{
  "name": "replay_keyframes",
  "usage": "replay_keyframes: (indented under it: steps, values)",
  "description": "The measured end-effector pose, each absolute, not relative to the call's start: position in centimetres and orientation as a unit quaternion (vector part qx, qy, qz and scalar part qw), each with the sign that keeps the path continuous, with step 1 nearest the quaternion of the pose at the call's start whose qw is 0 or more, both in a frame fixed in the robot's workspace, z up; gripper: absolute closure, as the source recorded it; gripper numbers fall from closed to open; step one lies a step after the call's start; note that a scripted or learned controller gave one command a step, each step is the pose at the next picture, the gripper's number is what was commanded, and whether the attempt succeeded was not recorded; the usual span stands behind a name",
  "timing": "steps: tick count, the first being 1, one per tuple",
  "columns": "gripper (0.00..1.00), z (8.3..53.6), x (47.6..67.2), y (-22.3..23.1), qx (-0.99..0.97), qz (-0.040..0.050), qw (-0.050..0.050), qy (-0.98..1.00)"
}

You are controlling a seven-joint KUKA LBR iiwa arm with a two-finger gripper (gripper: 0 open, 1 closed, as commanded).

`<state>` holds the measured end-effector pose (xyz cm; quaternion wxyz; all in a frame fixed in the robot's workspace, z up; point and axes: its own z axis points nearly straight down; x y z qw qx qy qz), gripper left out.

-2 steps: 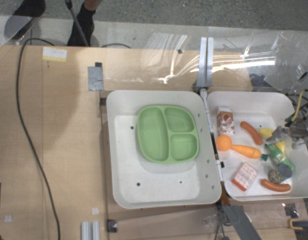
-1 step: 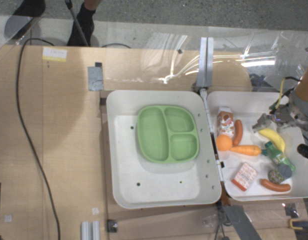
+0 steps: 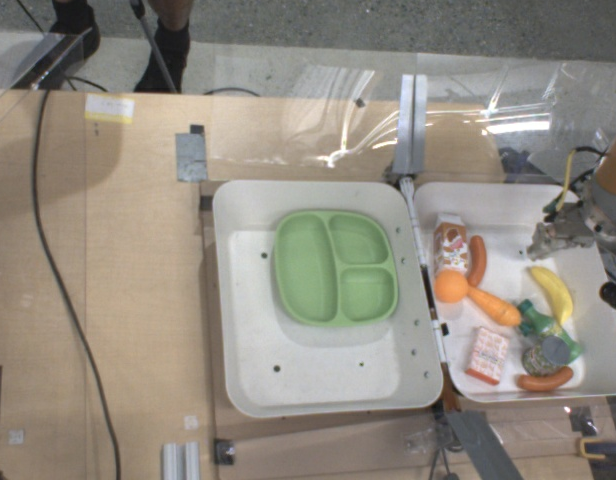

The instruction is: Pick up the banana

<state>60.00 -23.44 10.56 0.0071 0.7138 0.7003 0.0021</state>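
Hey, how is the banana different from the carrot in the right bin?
The banana is yellow, while the carrot is orange. The banana curves and has no top; the carrot is straight and tapers from a green leafy top. The banana lies near the bin's right side, just below the gripper; the carrot lies nearer the middle, its tip by the orange. Both are toy foods lying flat in the right bin.

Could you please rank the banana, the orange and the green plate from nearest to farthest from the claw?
1. Banana, just below the claw, right bin.
2. Orange, right bin's left side.
3. Green plate, left bin.
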Motion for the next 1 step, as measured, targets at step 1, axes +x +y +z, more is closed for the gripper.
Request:
replay_keyframes:
  steps: [1]
  values:
    - [0.00,10.55,60.00,-23.43,0.713,0.0020,0.007,0.701]
